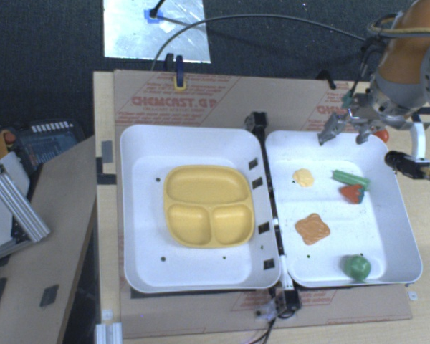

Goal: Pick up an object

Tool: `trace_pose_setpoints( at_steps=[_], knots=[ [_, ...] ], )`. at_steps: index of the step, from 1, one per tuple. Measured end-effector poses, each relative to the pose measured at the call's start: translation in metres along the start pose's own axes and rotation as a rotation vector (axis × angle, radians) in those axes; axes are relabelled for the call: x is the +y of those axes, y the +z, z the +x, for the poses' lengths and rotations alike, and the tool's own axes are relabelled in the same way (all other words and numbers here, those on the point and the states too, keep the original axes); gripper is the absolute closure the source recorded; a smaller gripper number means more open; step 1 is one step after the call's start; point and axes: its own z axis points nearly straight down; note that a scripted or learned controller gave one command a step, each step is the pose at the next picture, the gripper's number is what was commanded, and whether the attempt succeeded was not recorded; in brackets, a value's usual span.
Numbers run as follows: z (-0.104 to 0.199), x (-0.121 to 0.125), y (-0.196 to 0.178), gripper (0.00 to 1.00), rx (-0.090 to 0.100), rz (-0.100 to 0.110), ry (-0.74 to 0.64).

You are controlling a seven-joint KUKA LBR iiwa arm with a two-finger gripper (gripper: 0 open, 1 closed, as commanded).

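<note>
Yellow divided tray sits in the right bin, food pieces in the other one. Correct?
Not quite: the camera view shows the yellow divided tray in the left bin. The food pieces, such as the green ball, lie in the other one, the right bin.

Two white bins (129, 192), one yellow tray (204, 206), four small food pieces (312, 228)

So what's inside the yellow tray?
The yellow tray sits in the left bin. Its three compartments look bare. The toy food lies in the right bin instead. Whatever is beneath the tray is covered.
</note>
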Motion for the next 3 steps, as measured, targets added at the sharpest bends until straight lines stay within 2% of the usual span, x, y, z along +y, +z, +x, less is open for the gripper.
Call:
trace_pose_setpoints(
  at_steps=[1, 3],
  knots=[
    [0.000, 0.003, -0.008, 0.00, -0.002, -0.013, -0.002],
    [0.006, 0.001, 0.116, 0.00, -0.001, -0.008, -0.003]
  ],
)
